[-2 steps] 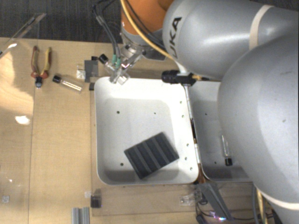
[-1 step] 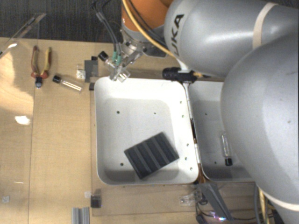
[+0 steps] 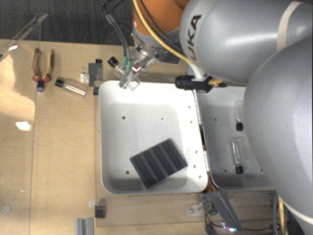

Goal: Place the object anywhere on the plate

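Dark ribbed plate lay tilted, lower centre of frame, in left bin. Small vials in right bin. Tool hovered at left bin's upper-left rim; grip state: couldn't tell. Pliers far upper left on table.

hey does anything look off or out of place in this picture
Yes. The dark ribbed rectangular plate lies askew in the left white bin, rotated against its walls. A small clear vial with a black cap lies loose on the wooden bench, outside both bins, beside red-handled pliers.
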`<act>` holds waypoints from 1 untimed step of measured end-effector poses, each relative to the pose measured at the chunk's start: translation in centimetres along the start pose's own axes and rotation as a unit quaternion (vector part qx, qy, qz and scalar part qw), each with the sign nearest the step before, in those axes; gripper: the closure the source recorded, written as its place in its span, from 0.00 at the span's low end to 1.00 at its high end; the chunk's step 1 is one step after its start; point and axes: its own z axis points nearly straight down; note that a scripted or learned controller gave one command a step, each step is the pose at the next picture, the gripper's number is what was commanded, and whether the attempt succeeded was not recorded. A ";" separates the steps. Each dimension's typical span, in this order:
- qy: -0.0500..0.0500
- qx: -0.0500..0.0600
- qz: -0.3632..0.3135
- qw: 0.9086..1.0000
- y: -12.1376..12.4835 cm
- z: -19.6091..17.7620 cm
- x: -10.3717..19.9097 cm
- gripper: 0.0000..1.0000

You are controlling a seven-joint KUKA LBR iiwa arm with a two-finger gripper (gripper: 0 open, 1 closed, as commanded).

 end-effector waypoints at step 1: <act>0.000 0.003 0.230 0.973 0.3 14.8 -0.3 1.00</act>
